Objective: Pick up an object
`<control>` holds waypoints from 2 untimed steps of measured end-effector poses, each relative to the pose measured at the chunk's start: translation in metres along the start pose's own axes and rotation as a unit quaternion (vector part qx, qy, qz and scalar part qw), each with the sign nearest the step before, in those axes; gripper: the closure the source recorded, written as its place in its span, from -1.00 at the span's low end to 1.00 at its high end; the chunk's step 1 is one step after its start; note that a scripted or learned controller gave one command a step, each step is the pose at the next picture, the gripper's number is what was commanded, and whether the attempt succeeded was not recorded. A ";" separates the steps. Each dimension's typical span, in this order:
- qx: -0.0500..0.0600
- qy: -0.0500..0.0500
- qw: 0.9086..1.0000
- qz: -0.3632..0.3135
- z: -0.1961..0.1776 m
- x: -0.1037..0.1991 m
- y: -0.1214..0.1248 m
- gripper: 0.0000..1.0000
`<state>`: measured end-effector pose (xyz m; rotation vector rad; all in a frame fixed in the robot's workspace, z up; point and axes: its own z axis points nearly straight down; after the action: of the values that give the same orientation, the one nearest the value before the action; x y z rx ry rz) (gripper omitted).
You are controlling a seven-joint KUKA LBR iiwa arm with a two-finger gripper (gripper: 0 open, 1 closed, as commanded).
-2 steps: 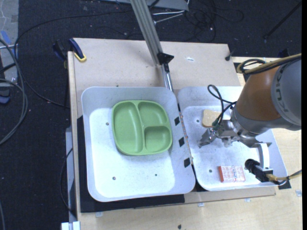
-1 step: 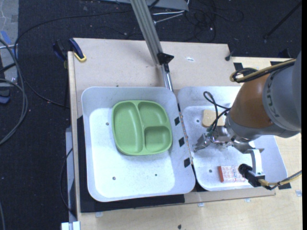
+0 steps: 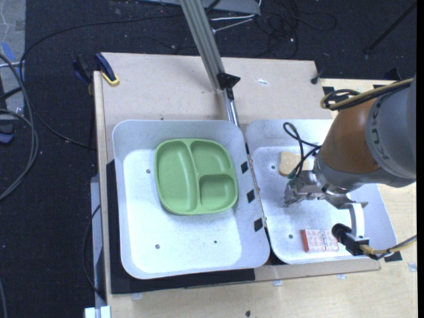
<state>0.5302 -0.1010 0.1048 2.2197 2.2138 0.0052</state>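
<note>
Here the gripper (image 3: 295,194) is shown lowered into the right bin (image 3: 377,211), its jaw state not discernible; a tan object (image 3: 288,162) lies just beyond it, a red-and-white packet (image 3: 320,240) nearer the bin's front; the approach step is judged in hand, alignment over one object being required next.

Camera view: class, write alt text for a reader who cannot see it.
A grey and orange robot arm reaches over the right bin, its gripper low between a tan object and a small red packet. The left bin holds a green divided plate.
</note>
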 end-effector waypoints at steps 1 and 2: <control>0.002 0.001 1.000 -0.002 -0.044 -0.005 0.005 1.00; 0.000 0.000 1.000 -0.003 -0.106 -0.004 0.002 1.00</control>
<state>0.5319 -0.1043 0.2110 2.2146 2.2201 0.0058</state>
